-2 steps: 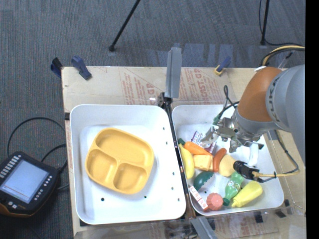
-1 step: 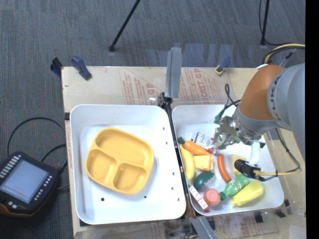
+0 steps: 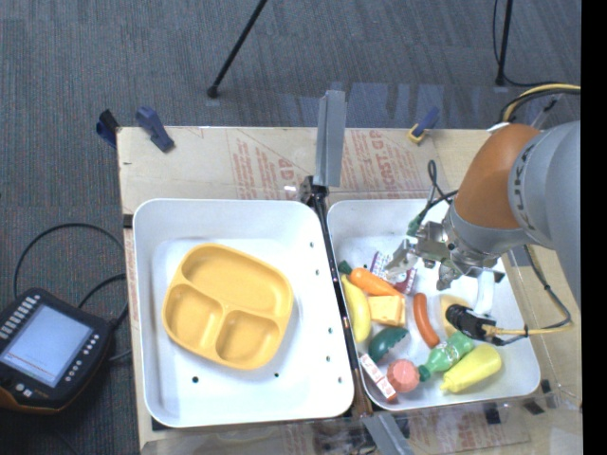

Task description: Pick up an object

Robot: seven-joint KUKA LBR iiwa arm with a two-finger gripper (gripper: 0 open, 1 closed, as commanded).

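Observation:
My gripper (image 3: 428,263) hangs over the back middle of the right bin (image 3: 526,349), its fingers open with nothing between them. Just to its left lie a red and white wrapper (image 3: 396,269) and an orange carrot (image 3: 372,281). Below it are a red sausage (image 3: 425,318) and a yellow cheese block (image 3: 386,309). A banana (image 3: 358,312) lies along the bin's left wall. At the front sit a green pepper (image 3: 386,342), a red round fruit (image 3: 404,375), a green bottle (image 3: 447,354) and a yellow fruit (image 3: 472,370).
The left bin (image 3: 152,254) holds a yellow divided plate (image 3: 228,304). A grey upright post (image 3: 330,145) stands at the back between the bins. A small red and white packet (image 3: 377,377) lies at the right bin's front left.

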